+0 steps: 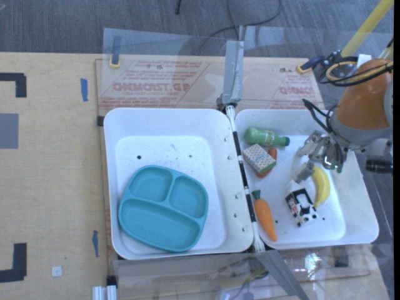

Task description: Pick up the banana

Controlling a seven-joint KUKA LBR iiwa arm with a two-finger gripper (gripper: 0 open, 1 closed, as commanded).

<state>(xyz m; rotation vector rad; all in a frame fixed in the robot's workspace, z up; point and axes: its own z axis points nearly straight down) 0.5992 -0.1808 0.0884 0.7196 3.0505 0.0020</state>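
Note:
The yellow banana point(322, 186) lies in the right bin point(359, 230), towards its right side, curving from upper left to lower right. My gripper point(317, 167) hangs over the banana's upper end, at the end of the grey arm with its orange band point(365, 105). It is open: one fingertip point(301, 175) stands left of the banana's tip and the other is to the tip's right. The banana rests on the bin floor.
Sharing the right bin are a green bottle point(265, 137), a small patterned box point(259, 159), a carrot point(265, 217) and a black-and-white object point(300, 206) just left of the banana. The left bin point(119, 130) holds a blue divided plate point(164, 207).

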